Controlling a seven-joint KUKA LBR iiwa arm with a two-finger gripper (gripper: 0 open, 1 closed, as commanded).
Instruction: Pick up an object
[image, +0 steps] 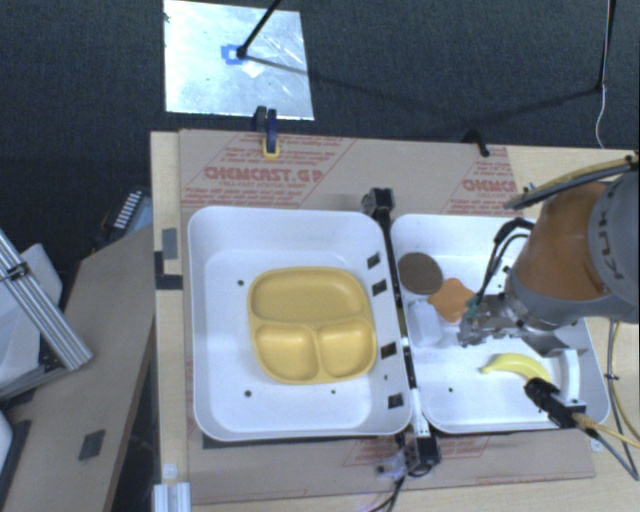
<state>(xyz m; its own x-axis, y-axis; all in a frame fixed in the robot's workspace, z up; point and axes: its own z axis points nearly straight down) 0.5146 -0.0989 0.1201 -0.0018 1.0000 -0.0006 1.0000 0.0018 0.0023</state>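
A slanted overhead view of a bench carrying two shallow white bins side by side; the left bin (215, 400) holds a yellow divided tray (305, 325) with three compartments, lying flat near the middle; the right bin (450, 410) holds the loose objects the arm could pick from.

In the right bin, a round brown disc (419, 271) lies near the far left corner; an orange piece (452, 297) sits just beside it, toward the arm; a yellow banana (516, 366) lies nearer the front, curved, resting flat on the bin floor; something pale and hard to identify lies on the floor left of the gripper.

The grey arm with its orange band (560, 255) reaches in from the right and hangs over the right bin; its gripper (478, 326) points down between the orange piece and the banana, close to both; the tips are small and blurred, so whether they are spread or closed cannot be told, and nothing can be seen held between them.

As a judgement, the task looks unfinished: every visible object rests in the bin, none lifted; what is left seems to be closing on one object, likely the orange piece or the banana, and raising it clear.
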